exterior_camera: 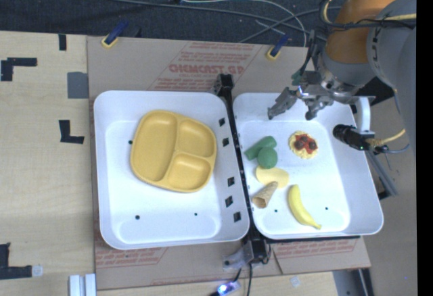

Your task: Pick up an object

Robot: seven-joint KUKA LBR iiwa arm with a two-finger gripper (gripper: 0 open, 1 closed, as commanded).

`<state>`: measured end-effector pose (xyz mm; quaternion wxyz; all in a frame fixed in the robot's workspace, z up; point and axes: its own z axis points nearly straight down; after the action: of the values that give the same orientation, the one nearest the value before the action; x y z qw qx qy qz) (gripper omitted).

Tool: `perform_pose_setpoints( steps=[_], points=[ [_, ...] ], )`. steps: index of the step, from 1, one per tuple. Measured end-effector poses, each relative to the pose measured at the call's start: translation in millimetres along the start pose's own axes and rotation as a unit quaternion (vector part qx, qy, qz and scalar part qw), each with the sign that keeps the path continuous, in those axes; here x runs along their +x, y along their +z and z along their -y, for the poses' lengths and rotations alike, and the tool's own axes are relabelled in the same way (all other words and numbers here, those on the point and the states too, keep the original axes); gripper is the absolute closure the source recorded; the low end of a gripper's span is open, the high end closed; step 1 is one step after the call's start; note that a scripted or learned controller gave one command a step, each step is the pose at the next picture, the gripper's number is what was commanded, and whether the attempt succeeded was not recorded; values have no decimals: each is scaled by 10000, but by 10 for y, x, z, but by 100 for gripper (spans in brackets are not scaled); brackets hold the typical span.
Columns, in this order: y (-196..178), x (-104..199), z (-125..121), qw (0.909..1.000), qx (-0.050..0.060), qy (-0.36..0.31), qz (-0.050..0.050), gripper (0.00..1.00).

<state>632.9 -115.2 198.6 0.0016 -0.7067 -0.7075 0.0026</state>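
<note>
My gripper point(295, 110) hangs open over the back of the right bin point(352, 180), its two dark fingers spread with nothing between them. Below it in the bin lie a green leafy piece point(262, 151), a small round tart with red filling point(304, 144), a yellow wedge point(271, 176), an ice-cream cone point(264, 194) and a banana point(301, 206). The gripper is above and behind all of them, apart from each. The tart lies nearest, just in front of the right finger.
The left bin point(115, 173) holds a yellow divided plate point(173, 151). A black divider strip point(233, 153) runs between the bins. Cables trail across the dark floor at the back. The arm's grey body and orange band point(362, 14) fill the upper right.
</note>
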Motion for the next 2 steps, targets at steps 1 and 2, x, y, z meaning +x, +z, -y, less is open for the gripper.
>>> perform_pose_setpoints(
  steps=[1,2],
  points=[
    [641,43,56,10000,17,0,-5,0],
    [1166,46,55,10000,-27,-5,7,0]
  ],
)
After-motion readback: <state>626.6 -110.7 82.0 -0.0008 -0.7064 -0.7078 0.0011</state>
